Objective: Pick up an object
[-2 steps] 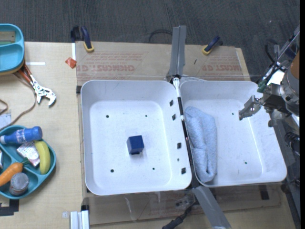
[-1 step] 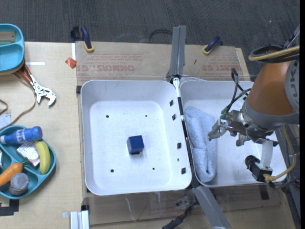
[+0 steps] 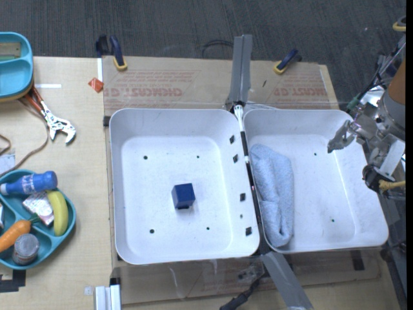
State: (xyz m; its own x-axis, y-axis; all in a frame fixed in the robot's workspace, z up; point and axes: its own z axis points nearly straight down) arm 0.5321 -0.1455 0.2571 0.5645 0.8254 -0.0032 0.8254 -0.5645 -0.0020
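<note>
Near edge: left bin holds a blue cube, alone on the floor, slightly below centre. Right bin: grey towel lies folded along its left wall. Gripper hangs over the right bin's upper right rim, well apart from both; cannot tell its state. Far left: wrench on the bench.

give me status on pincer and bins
Pincer over right white bin, nothing between fingers. Small blue cube sits in left white bin. Folded grey-white towel lies along right bin's left side.
</note>
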